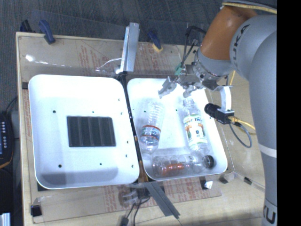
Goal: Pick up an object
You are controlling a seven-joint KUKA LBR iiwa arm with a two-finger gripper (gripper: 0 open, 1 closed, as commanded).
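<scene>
My gripper (177, 89) hangs over the far end of the right bin (136, 91), its two fingers spread open with nothing between them. Three clear plastic bottles lie in that bin. One with a blue label (151, 126) lies along the left side. One with a white and green label (194, 127) lies along the right side, its cap just below my right finger. A third with a reddish label (181, 164) lies across the near end.
The left bin (47, 98) holds a dark ribbed rectangular panel (91, 131). A metal divider post (129, 48) rises between the bins at the back. Blue clamps (46, 30) hold the board's far edge. A cable (240, 126) loops beside the right bin.
</scene>
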